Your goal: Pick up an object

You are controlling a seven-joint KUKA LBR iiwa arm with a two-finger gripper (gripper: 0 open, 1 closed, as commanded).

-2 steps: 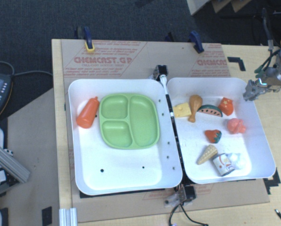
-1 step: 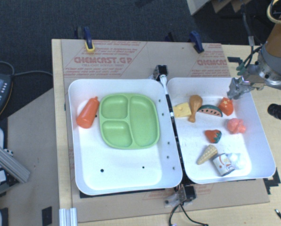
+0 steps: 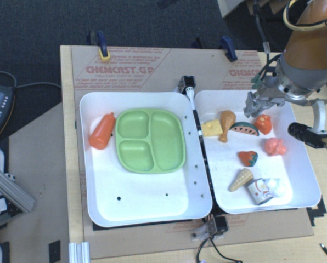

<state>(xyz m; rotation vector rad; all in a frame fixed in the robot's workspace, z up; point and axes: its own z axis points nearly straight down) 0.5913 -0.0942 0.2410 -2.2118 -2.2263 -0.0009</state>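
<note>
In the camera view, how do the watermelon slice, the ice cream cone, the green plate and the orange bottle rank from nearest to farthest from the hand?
Measured from the hand, at the right bin's far side:
1. Watermelon slice, right bin, just below the hand.
2. Ice cream cone, right bin, toward the near edge.
3. Green plate, middle of the left bin.
4. Orange bottle, left bin, beside the plate's left edge.

A green divided plate [image 3: 151, 140] lies beside an orange bottle [image 3: 102, 131].
</note>
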